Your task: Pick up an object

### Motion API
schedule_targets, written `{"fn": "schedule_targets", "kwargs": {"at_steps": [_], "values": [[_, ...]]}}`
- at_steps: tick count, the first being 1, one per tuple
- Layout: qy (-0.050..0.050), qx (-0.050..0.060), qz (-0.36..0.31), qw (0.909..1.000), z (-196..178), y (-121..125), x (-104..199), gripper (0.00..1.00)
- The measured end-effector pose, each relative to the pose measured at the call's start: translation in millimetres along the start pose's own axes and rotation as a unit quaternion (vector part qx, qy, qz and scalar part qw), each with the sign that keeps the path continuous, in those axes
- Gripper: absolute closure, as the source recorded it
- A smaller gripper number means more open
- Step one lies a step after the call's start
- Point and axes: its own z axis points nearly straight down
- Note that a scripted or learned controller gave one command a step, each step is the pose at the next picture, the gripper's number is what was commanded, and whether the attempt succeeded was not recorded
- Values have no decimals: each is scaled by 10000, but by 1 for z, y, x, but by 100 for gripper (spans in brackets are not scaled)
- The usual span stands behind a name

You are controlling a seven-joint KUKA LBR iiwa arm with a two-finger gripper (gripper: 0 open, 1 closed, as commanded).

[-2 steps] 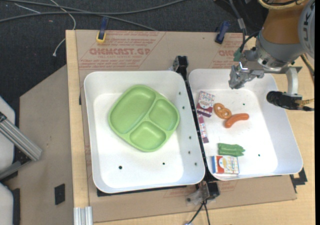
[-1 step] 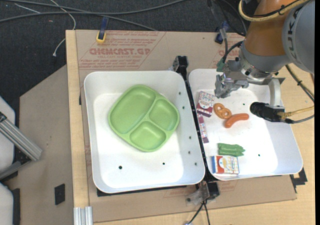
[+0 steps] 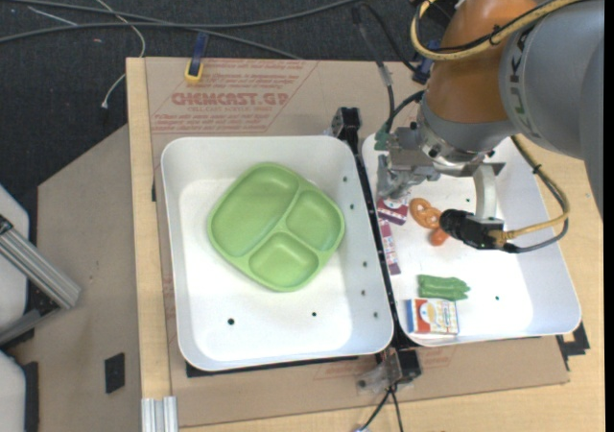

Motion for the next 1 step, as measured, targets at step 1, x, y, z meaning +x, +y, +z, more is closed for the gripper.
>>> {"fn": "schedule_targets", "kwargs": {"at_steps": [1], "values": [[-2,1,-3,10000,-2,-21,60,100]]}}
